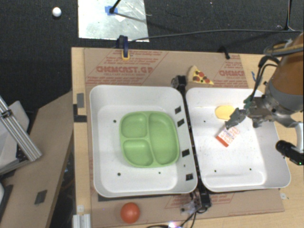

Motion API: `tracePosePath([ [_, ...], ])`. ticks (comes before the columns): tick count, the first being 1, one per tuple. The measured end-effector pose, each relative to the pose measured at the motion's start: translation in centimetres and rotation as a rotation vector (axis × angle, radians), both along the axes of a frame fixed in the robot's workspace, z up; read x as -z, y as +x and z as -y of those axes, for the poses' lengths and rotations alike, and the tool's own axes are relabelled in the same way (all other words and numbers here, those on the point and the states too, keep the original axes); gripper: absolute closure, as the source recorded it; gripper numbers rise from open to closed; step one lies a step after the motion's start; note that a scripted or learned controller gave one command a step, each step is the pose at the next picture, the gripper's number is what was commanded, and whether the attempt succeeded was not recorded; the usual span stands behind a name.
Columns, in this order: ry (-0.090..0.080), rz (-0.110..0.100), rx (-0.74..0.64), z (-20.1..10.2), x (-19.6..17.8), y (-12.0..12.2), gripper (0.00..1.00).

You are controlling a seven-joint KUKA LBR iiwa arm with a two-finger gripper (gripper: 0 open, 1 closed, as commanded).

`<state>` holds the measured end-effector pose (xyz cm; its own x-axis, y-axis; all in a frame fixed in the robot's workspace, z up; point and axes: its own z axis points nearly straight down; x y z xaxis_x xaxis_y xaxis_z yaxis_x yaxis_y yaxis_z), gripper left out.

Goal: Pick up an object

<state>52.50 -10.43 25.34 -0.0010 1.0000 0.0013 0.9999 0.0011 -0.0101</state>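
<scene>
The right bin holds a yellow oval object near its back left and a small red and white packet toward the middle. My gripper reaches in from the right and hangs low between the two, just above the packet's upper end and right of the yellow object. Whether it touches the packet I cannot tell. A green divided plate lies in the left bin.
A toy pizza slice lies on the cardboard behind the bins. A red ball rests on the bench in front of the left bin. A blue clamp grips the board's back edge. Aluminium rails stand at the left.
</scene>
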Motion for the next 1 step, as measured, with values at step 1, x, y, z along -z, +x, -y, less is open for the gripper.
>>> tracePosePath([
  [1,-0.001,0.012,-0.002,-0.02,-0.59,0.22,0.0],
])
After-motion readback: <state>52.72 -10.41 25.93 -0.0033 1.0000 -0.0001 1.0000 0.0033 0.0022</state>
